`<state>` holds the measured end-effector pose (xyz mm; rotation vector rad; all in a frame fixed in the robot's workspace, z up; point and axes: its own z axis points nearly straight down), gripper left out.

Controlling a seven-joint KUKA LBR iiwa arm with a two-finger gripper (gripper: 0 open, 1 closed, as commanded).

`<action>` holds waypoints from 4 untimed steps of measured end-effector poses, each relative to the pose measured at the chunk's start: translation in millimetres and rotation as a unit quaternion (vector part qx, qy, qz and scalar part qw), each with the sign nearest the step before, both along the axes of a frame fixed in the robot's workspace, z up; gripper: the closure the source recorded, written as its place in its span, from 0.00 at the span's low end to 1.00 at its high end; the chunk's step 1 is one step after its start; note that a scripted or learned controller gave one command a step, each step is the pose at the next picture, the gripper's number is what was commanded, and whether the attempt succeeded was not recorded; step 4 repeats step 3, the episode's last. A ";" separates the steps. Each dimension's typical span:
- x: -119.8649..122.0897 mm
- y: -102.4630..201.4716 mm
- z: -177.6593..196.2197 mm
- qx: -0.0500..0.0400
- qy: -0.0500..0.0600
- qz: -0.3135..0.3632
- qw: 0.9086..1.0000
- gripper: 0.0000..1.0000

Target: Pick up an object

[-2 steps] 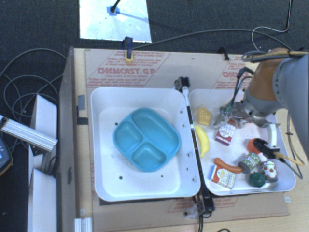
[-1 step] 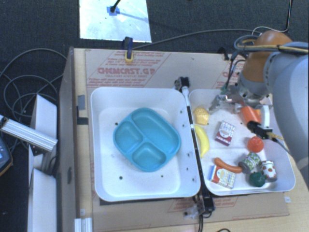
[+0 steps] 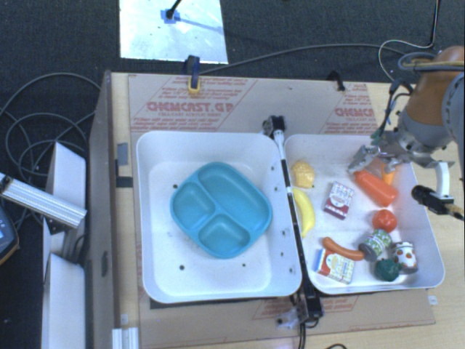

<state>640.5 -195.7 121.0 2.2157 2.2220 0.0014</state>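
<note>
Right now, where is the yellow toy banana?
The yellow toy banana lies in the right-hand white bin, along its left wall beside the divider, just below a yellow rounded toy and left of a small red-and-white carton.

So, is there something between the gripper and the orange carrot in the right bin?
Nothing visible stands between them. The gripper hangs right over the upper end of the orange carrot near the right bin's far side. The nearest neighbours, the tomato and small red carton, lie off to the sides.
</note>
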 end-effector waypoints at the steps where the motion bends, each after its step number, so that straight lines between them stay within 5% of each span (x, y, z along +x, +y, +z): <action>1: -15.5 -4.8 -37.4 0.006 0.003 0.003 1.000 0.00; 2: -15.0 -8.5 -25.6 0.001 0.000 0.003 1.000 1.00; 3: 3.7 68.5 4.9 0.001 0.000 0.001 1.000 1.00; 4: 3.7 68.5 4.9 0.001 0.000 0.001 1.000 1.00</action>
